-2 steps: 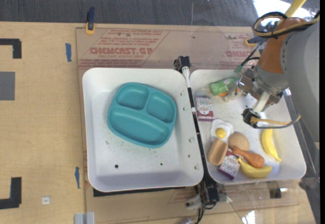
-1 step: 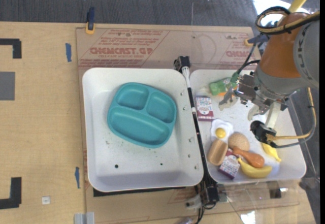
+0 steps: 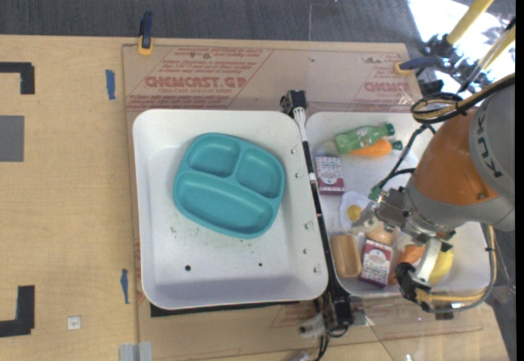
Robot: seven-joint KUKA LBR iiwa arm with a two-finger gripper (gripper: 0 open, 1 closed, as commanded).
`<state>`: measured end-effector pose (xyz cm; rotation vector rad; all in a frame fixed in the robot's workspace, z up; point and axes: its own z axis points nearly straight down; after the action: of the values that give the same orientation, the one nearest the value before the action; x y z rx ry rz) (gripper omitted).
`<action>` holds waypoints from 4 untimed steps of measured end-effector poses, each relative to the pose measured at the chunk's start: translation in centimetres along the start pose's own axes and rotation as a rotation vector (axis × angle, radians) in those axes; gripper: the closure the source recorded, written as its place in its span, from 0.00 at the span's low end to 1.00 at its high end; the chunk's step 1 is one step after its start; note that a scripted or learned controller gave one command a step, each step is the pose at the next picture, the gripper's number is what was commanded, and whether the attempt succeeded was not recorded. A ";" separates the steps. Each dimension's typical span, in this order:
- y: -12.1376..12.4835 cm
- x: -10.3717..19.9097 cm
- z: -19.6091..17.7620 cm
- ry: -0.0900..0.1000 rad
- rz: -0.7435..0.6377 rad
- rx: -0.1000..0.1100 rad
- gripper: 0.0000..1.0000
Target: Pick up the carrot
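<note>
The small orange carrot (image 3: 374,150) lies in the right-hand shallow white bin (image 3: 479,265), just below the green bottle (image 3: 363,137). The gripper (image 3: 391,226) hangs well below that bottle; its grip cannot be told.

Smooth matt teal plastic tray (image 3: 230,184), white bins (image 3: 155,212) — faintly glossy plastic, bench (image 3: 65,187) — pale matt wood, carrot (image 3: 372,150) glossy orange

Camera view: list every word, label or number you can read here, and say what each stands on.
"CHEMCAST GP": red print on the brown sheet behind the left bin, seen reversed.
Same red print on that sheet behind the right bin: too blurred to read.
Green bottle label: too small.
Red-and-white cartons: too small.
</note>
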<state>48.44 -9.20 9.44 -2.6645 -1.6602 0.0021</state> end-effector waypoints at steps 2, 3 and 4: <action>14.9 -0.1 0.0 0.000 0.152 0.003 0.00; 17.7 1.7 0.6 -0.040 0.350 0.110 0.00; 15.8 1.9 0.6 -0.014 0.663 0.070 0.00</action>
<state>63.46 -14.44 8.78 -3.0097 -0.6899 0.0778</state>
